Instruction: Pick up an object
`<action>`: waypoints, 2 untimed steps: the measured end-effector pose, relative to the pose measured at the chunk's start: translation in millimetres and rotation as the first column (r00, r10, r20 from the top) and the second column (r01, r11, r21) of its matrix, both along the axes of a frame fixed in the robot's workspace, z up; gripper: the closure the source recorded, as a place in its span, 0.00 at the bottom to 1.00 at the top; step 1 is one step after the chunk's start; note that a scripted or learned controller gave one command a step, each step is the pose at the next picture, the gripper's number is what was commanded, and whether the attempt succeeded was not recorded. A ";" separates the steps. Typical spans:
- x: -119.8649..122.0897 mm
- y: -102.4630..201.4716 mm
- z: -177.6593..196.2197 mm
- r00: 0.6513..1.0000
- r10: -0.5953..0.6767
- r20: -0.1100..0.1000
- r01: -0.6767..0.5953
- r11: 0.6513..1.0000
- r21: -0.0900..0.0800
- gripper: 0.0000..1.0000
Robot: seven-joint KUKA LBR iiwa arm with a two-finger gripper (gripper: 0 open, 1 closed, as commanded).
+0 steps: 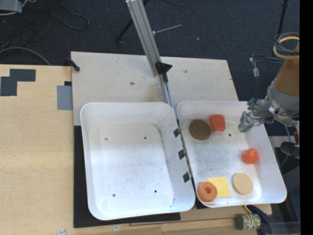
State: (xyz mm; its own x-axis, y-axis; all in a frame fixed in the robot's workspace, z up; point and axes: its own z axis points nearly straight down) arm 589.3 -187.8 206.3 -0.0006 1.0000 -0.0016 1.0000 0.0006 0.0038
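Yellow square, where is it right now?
In the camera view the yellow square lies flat in the right bin, near its front edge, between the orange ring, which overlaps its corner, and the tan disc.

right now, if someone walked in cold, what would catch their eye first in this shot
Probably the bright toys in the right bin: an orange block beside a brown disc at the far end, a red piece by the right wall, and an orange ring, yellow square and tan disc along the near edge. The gripper hangs over that bin's far right part.
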 end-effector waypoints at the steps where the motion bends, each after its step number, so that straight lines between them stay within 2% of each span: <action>1: 3.4 -1.4 63.7 1.000 0.001 0.001 -0.001 1.000 0.000 1.00; 2: 3.7 -1.3 70.5 1.000 0.004 -0.005 -0.004 1.000 0.001 1.00</action>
